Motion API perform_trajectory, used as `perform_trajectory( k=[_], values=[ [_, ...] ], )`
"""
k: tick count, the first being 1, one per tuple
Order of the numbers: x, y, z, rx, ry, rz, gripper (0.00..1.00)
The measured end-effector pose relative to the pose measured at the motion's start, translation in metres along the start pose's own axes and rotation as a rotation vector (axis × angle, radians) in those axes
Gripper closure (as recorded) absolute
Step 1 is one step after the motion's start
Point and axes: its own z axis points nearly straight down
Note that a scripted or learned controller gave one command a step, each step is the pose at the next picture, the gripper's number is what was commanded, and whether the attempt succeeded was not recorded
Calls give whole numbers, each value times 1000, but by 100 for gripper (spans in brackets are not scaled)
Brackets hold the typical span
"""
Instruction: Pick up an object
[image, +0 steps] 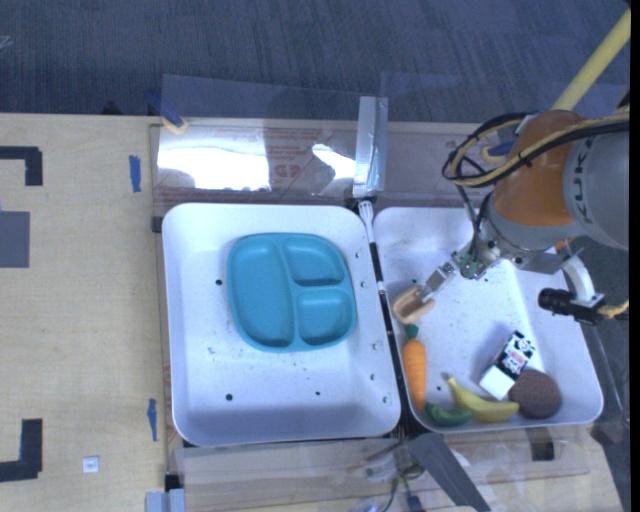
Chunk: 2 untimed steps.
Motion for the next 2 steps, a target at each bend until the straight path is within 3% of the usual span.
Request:
perform_trajectory(
  k=[1, 2],
  values=[
    [-13, 45, 2, 12, 8, 76, 0],
    [-17, -4, -55, 14, 10, 267, 0]
  ],
)
